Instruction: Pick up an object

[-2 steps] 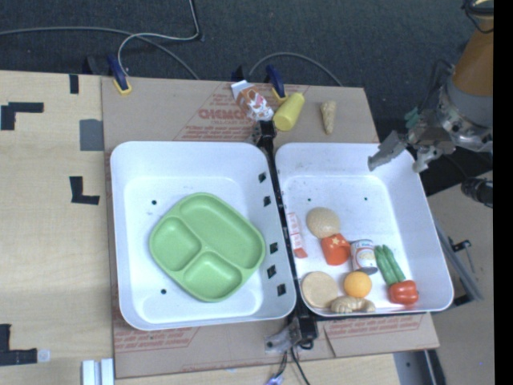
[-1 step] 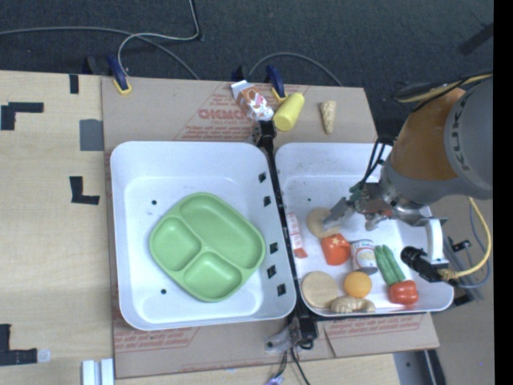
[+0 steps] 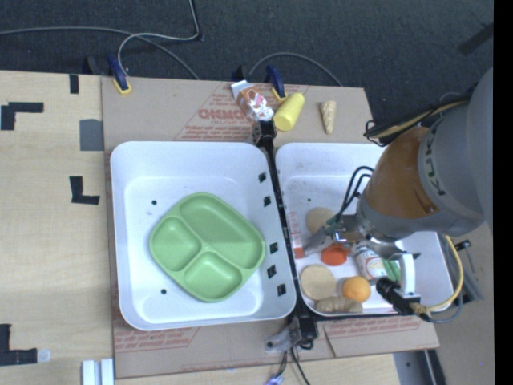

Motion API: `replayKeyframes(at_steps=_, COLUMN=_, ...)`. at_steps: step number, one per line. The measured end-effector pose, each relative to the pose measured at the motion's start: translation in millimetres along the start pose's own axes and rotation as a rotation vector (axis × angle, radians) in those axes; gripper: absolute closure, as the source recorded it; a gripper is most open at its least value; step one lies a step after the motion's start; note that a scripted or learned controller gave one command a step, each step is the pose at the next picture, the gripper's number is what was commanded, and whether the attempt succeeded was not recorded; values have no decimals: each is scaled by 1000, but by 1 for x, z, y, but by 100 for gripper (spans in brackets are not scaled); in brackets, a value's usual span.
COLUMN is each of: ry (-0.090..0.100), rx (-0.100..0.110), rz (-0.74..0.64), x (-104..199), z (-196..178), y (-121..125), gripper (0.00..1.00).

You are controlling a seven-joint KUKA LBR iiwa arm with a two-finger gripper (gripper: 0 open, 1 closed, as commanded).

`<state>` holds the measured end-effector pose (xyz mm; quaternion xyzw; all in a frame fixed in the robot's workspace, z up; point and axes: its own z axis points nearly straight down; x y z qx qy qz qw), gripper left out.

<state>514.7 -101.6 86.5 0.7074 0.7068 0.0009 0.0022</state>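
The right bin (image 3: pixel 321 167) holds several small objects: a tan round piece (image 3: pixel 318 217), a red piece (image 3: pixel 334 255), a beige disc (image 3: pixel 317 281), an orange ball (image 3: pixel 355 289), a tan lump (image 3: pixel 331 304) and a small can with a green label (image 3: pixel 377 264). My gripper (image 3: pixel 338 233) hangs low over the middle of this bin, just above the red piece and right of the tan round piece. The arm's orange band (image 3: pixel 405 184) and grey body cover the bin's right part.
The left bin (image 3: pixel 132 167) holds a green divided plate (image 3: pixel 208 245). Behind the bins on the cardboard lie a small packet (image 3: pixel 252 99), a yellow object (image 3: pixel 288 111) and a tan cone (image 3: pixel 329 115). Cables and blue clamps run along the back.
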Motion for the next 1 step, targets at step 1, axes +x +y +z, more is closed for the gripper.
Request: replayKeyframes(at_steps=1, ry=-1, rx=1, rz=0, x=0, z=-9, y=0, gripper=100)
